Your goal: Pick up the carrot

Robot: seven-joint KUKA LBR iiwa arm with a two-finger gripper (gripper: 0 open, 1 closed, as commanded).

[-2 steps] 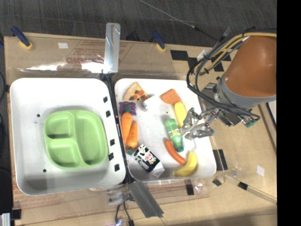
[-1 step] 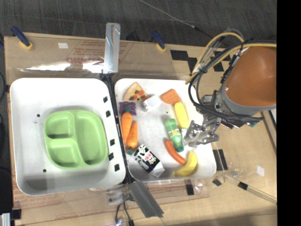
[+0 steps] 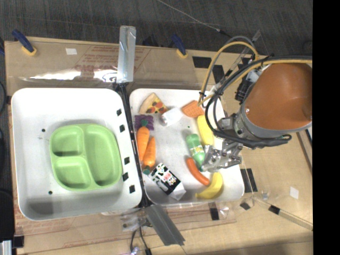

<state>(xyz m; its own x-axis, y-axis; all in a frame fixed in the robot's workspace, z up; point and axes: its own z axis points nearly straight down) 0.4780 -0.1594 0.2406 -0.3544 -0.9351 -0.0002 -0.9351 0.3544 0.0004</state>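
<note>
Your carrot [image 3: 143, 141] lies along the right bin's [image 3: 234, 187] left wall beside a smaller orange one, looks light, rigid, slick plastic, so pinch mid-body; the gripper's [image 3: 220, 157] state I can't tell.

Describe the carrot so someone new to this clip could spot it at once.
Look in the right-hand white bin, along its left wall. The carrot lies there lengthwise, below a purple item and above a black-and-white carton. It is plain orange and tapered, with a second, shorter orange piece against its right side.
</note>
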